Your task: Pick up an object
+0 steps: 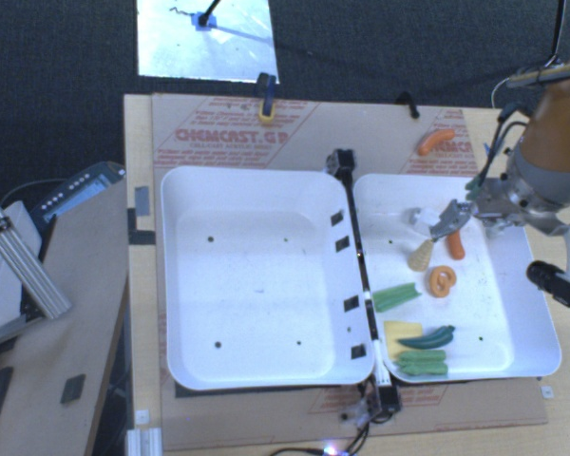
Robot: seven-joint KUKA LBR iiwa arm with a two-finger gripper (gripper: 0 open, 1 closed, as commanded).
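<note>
Arm enters from the right; orange band and grey wrist sit over the right bin's (537,350) far right corner. The hand (448,222) hangs above the upper middle of that bin, metal fingers pointing left and down. Nothing visible between them; how far apart they stand I cannot tell.

Right bin contents, seven pieces, all small toy-food shapes with a smooth plastic look:
- one cone-shaped cream piece (420,254), just below-left of the hand
- one short orange-red stick (455,247), just below the hand, nearly touching the fingertips in this view
- one orange ring (442,280), below the stick
- one flat green strip (395,297), near the bin's left wall
- one yellow block (403,330), lower left
- one dark teal curved pod (427,337), lying across the yellow block's lower right edge
- one green ridged piece (423,361), just below the pod

The cone, stick and ring cluster close together under the hand; the other four group well apart toward the near left corner.

Left bin (185,198): shallow white moulded tray, rounded corners, small dark dots on the floor.

Outside the bins, one orange sausage-shaped piece (436,142) lies on the printed cardboard sheet (233,131) covering the table. One yellow clamp (266,110) with a dark handle sits at the sheet's far edge.
</note>
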